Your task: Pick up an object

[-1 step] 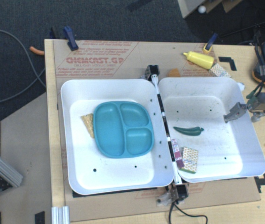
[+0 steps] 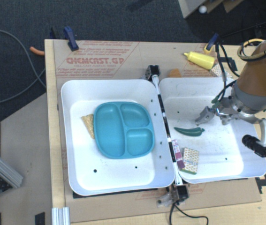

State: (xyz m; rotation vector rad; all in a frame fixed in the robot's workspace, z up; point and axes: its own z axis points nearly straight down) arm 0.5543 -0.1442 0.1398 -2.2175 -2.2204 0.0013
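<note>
Fingers on my gripper hover just above the green pepper in the right bin (whether they are apart or together I cannot tell), while a patterned packet lies nearby and a blue divided plate sits in the left bin.

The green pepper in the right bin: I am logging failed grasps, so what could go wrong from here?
The gripper sits above and right of the green pepper, not around it, so closing now may grab nothing. The pepper is thin and flat on the right bin floor; the fingers could slide over it.
</note>
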